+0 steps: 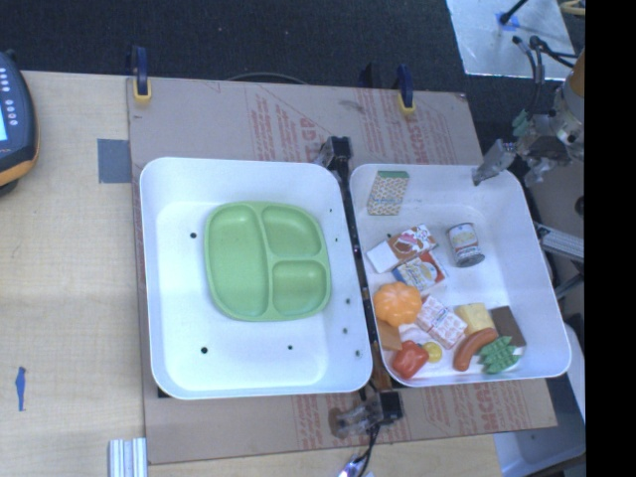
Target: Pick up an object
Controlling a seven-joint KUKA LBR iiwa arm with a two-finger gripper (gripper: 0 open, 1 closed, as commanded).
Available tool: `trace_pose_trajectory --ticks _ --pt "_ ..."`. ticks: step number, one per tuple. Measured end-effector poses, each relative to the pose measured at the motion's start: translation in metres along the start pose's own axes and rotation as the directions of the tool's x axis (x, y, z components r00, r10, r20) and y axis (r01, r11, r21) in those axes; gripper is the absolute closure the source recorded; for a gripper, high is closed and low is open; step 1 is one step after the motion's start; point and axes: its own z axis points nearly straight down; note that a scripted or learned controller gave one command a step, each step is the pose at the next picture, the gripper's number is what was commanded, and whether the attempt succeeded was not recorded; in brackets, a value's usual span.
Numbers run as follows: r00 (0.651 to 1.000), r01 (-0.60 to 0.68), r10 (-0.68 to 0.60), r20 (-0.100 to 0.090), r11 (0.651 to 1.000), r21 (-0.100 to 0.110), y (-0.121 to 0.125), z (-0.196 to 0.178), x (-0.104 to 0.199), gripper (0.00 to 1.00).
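The right bin [532, 256] holds a heap of toy food: a silver can [464, 244], a patterned card [388, 192], a red-and-white packet [412, 252], an orange fruit [397, 302], a red pepper [408, 360], a sausage [474, 348] and a green leafy piece [500, 357]. My gripper [515, 163] hovers over that bin's far right corner, up and to the right of the can. It is open, with nothing between its fingers [490, 165].
A green divided plate [266, 261] lies in the left bin [174, 346]. Both bins rest on a cardboard sheet [258, 117] held by clamps. A yellow-edged device [15, 117] sits at the far left of the bench.
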Motion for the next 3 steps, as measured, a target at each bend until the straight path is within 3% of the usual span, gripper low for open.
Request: trace_pose_trajectory --ticks 1,2,3 --pt "1.000 -0.002 0.002 -0.008 1.000 0.028 -0.078 0.103 0.002 0.00" --pt "1.000 0.004 -0.004 -0.003 1.000 0.010 -0.011 0.126 0.023 0.00" --pt "1.000 0.001 -0.001 -0.003 1.000 0.010 0.005 0.125 0.025 0.00"
